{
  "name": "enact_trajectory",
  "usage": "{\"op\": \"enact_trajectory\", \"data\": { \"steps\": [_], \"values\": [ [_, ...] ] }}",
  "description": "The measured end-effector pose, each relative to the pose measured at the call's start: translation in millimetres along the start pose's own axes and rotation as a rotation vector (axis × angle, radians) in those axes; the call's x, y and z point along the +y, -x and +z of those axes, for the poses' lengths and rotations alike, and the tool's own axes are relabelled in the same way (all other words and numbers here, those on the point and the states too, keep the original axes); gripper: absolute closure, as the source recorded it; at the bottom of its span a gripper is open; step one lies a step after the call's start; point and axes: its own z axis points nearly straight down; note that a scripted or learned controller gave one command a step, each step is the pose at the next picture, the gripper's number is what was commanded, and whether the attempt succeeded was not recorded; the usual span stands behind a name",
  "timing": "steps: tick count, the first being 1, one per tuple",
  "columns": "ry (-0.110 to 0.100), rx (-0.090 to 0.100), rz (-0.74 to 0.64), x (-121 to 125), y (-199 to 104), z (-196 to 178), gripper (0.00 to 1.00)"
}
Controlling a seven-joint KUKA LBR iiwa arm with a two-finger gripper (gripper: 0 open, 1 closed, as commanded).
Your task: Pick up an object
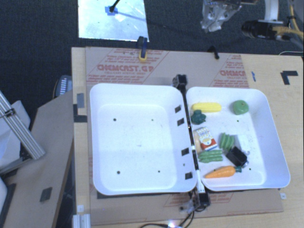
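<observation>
Camera view showed the gripper raised high beyond the right bin, pointing down; its finger spread could not be told.

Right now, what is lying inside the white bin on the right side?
Inside the right shallow white bin lie a yellow corn cob, a round green fruit, a dark green broccoli, a small orange-and-white carton, green bean pods, a black block and an orange carrot. Anything beneath them is covered.

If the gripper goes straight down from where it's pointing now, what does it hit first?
Hard to say from one slanted view. The gripper hangs high, pointing down, above the far end of the bench. Likely it meets the cardboard sheet behind the right bin, not the toys.
</observation>
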Motion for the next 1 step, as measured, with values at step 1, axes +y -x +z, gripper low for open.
{"op": "enact_trajectory", "data": {
  "steps": [1],
  "values": [
    [-0.015,0.001,-0.005,-32.2,-15.2,118.2,1.00]
  ]
}}
